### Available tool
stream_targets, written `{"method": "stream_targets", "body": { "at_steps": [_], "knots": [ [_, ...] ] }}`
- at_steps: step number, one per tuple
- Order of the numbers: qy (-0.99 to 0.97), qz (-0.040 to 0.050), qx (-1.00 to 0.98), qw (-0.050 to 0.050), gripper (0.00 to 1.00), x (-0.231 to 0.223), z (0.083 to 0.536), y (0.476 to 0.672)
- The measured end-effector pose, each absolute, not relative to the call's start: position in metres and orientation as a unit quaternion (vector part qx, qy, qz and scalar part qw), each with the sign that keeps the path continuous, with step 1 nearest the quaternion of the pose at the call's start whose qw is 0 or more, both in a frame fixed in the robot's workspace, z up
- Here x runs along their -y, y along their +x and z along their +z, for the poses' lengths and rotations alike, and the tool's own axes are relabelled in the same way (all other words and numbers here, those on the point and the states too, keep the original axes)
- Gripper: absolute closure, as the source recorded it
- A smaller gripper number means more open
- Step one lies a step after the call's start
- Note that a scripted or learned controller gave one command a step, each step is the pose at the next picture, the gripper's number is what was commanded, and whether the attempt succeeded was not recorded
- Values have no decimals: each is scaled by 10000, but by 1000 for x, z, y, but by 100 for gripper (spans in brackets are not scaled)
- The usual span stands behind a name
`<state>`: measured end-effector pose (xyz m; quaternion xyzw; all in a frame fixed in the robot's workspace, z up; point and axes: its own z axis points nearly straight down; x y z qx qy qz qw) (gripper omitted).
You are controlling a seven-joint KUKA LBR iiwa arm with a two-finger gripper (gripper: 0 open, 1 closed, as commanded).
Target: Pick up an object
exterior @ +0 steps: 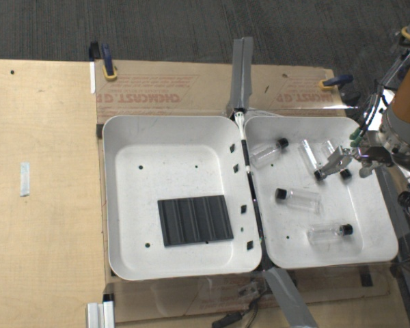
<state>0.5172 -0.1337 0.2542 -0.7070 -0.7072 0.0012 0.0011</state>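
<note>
Nothing is lifted yet, as I judge it. My hand (pixel 343 161) hangs at three o'clock over the right bin (pixel 379 248), among clear vials (pixel 297 198); whether it is open or closed I cannot tell.

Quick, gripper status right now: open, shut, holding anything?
Gripper: over the right bin among the clear vials; open or shut cannot be told.
</note>
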Motion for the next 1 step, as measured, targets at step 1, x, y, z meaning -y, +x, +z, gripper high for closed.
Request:
{"method": "stream_targets", "body": {
  "at_steps": [1],
  "knots": [
    [-6831,7,7303,7,0,181,128,570]
  ]
}}
